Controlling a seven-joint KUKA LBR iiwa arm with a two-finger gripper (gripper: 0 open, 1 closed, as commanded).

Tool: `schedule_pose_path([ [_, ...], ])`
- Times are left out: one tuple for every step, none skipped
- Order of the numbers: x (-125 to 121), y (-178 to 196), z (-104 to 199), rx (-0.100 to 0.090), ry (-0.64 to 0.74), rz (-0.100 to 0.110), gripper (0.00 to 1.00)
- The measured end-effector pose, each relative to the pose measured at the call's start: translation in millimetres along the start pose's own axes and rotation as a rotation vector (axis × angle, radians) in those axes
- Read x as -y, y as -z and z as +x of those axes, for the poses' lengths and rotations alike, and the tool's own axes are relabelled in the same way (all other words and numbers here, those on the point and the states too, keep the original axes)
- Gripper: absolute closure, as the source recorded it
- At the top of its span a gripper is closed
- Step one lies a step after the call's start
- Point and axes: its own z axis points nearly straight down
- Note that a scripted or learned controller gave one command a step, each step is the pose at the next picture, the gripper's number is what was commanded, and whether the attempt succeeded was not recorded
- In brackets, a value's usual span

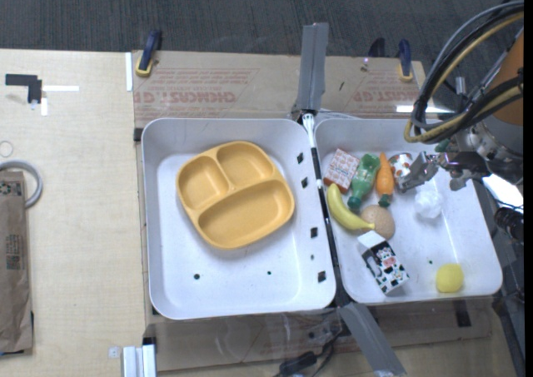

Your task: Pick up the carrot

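- We judge this to be the approach step: our gripper (pixel 414 169) hovers low over the right bin (pixel 475 284), just right of the carrot (pixel 384 176), and nothing sits between its fingers, which look spread apart.
- The carrot lies near the bin's upper middle, orange body with a green top toward the far wall, pressed against the green bottle (pixel 362 177) on its left.
- Next we would need to shift left a little, centre over the carrot, and line the fingers across its narrow width before descending.
- Room is tight on the left: the bottle touches the carrot, and the red-and-white packet (pixel 341 167), banana (pixel 346 210) and egg-like brown piece (pixel 380 220) crowd just beyond and below.
- On the right the floor is freer, with a crumpled white object (pixel 428 202) nearby.
- The milk carton (pixel 384 262) and lemon (pixel 449 278) lie well apart, near the front wall.
- The left bin (pixel 166 284), holding the yellow divided plate (pixel 236 194), is beyond the central divider.
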Motion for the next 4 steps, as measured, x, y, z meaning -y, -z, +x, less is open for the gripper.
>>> schedule_pose_path([
  [-36.6, -35.8, 41.4, 0.000, -0.183, 0.001, 0.00],
  [-54.4, -79.2, -6.9, 0.000, -0.252, 0.000, 0.00],
  [-86.9, -181.2, -30.3, 0.000, -0.381, -0.002, 0.00],
  [-86.7, -172.3, -31.2, 0.001, -0.382, 0.000, 1.00],
])
